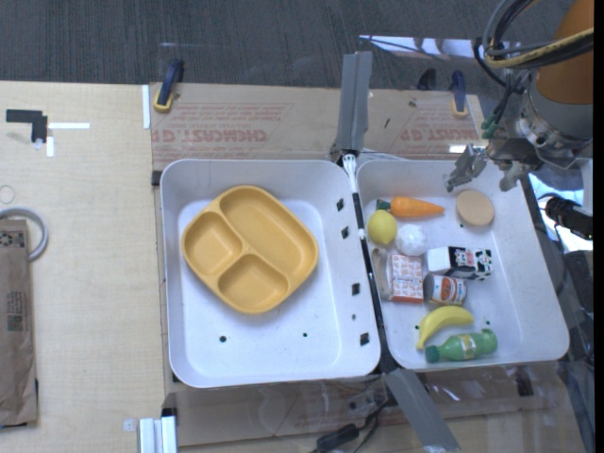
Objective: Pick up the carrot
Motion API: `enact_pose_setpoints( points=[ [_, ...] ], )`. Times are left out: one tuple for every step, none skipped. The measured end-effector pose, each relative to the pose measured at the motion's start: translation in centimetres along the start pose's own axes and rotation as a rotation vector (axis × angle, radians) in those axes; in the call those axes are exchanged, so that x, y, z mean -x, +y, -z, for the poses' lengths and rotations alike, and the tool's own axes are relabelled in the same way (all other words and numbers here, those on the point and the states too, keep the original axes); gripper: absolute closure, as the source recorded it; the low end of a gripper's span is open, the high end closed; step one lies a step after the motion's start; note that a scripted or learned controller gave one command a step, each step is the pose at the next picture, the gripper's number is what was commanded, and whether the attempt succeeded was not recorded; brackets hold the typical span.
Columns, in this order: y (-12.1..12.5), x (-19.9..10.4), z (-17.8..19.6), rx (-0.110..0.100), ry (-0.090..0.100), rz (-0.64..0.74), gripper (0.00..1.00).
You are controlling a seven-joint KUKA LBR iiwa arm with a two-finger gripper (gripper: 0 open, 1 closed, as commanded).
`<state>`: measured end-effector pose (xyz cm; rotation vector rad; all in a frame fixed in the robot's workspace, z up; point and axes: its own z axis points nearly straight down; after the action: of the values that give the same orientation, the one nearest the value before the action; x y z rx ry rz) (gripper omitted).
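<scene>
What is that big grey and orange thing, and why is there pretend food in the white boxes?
That is a robot arm, seen by one camera looking down from above. At its end is a gripper, like a two-fingered hand, hanging over the top of the right bin with nothing in it. The left bin has a yellow divided plate. The right bin has toy food: a carrot, lemon, banana, green bottle, small milk carton and a round tan piece. The robot's job is picking up the carrot.
</scene>
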<state>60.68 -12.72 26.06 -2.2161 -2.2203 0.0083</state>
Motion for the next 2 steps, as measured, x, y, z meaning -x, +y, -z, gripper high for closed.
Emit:
enact_pose_setpoints(
  points=[
    [2.6, -2.0, -5.3, 0.002, 0.000, 0.283, 0.00],
    [5.1, -2.6, -15.3, 0.005, -0.001, -0.020, 0.00]
  ],
)
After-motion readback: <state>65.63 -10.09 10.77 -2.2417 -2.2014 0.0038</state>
